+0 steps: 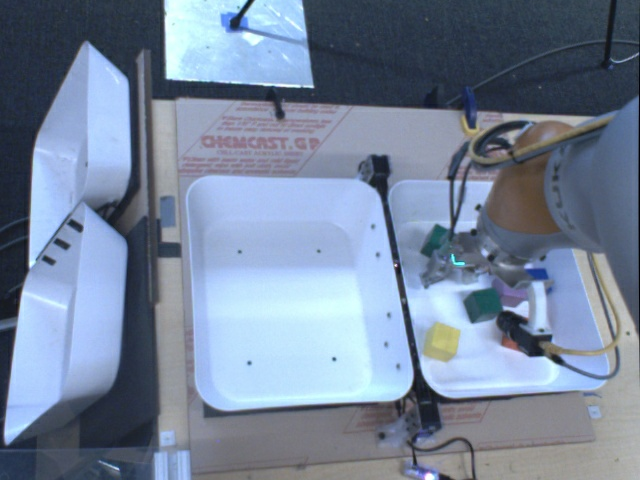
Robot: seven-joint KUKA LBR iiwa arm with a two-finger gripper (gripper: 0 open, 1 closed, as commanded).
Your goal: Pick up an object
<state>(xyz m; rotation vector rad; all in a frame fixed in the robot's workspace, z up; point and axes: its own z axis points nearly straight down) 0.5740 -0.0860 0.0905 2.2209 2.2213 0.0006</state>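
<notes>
My gripper is low over the right bin, near its left wall, with a small green light on it. A teal-green piece lies just behind and to the left of it, close to or touching it. A dark green block sits a little in front and to the right. A yellow block rests nearer the front of the bin. A pale purple piece and a blue piece lie partly hidden under the wrist.
The left bin stands beside the right one, a black divider between them. Two white bins are stacked off the bench at the left. A metal sheet lies behind the bench.
</notes>
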